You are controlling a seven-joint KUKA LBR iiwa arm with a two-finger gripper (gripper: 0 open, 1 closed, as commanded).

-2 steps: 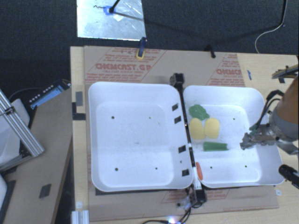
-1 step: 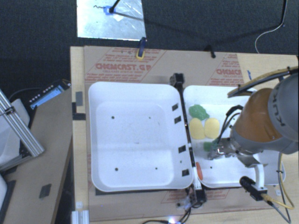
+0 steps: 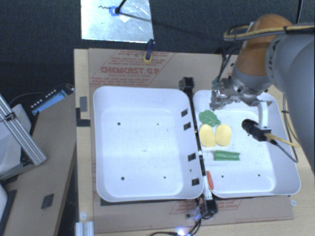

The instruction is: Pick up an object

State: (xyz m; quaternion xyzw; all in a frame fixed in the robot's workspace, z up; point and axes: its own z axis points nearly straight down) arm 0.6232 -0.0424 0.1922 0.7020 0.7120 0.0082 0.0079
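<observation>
Gripper (image 3: 215,103) hovers just above green leafy piece (image 3: 209,117) in right bin (image 3: 283,181); grip state unclear

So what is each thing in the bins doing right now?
gripper: low over the right bin's far left corner, above the green leafy piece
green leafy piece: lying flat
two yellow pieces: lying side by side, touching
green pod: lying flat, alone
right bin: holds all the items

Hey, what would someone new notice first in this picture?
Probably the two pale yellow lemon-shaped pieces sitting side by side in the right white bin, with a green leafy piece just above them. The grey arm's hand hangs over that bin's upper left corner.
</observation>
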